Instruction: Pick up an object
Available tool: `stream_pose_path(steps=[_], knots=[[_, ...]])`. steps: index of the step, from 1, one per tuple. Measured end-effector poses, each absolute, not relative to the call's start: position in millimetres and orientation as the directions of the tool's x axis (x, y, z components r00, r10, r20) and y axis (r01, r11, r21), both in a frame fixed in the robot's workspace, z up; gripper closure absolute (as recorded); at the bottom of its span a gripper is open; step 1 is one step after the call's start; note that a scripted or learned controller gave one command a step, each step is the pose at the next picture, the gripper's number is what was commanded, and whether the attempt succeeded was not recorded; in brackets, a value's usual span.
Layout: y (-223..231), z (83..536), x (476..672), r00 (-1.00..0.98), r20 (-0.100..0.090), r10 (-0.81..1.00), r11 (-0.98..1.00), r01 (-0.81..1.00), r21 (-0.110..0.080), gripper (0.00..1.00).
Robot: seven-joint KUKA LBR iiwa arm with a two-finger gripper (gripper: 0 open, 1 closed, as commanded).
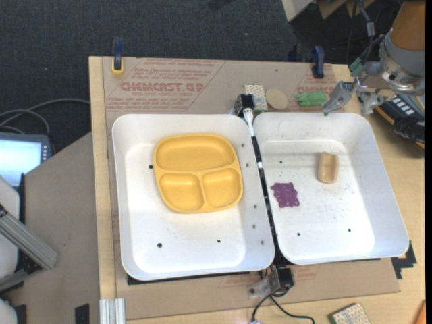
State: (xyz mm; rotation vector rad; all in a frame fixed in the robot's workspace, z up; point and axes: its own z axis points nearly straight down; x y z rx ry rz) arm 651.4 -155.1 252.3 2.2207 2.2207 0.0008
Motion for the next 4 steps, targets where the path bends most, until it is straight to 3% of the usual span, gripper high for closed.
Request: stream_pose_path(steps=[2,3,4], knots=[[-168,80,571.1,0.002,0.003,1.0,-0.002,1.0,-0.01,0.0],[-152,278,581.8,-0.003,-0.005,1.0,0.003,1.0,0.019,0.0],[-156,223,538.7,0.002,0.002,1.0,-0.002,1.0,-0.005,0.0]])
